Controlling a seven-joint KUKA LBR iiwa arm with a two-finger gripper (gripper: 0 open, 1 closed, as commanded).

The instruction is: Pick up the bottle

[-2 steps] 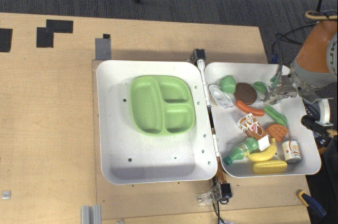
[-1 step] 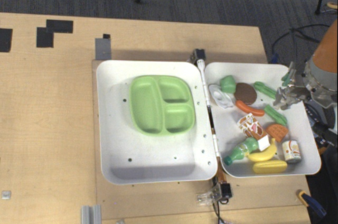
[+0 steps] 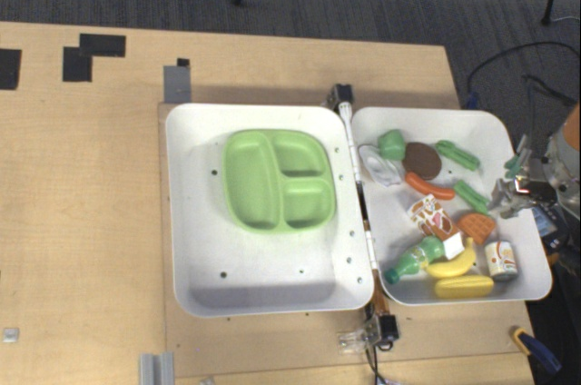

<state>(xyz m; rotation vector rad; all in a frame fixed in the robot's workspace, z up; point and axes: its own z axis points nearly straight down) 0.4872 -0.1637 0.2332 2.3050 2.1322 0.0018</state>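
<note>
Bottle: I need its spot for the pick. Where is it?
The bottle lies in the right bin, near its front left corner, beside the banana.

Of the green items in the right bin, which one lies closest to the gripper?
The green pod by the bin's right wall, just left of the gripper. The other pod, the pepper and the green bottle lie farther off.
</note>
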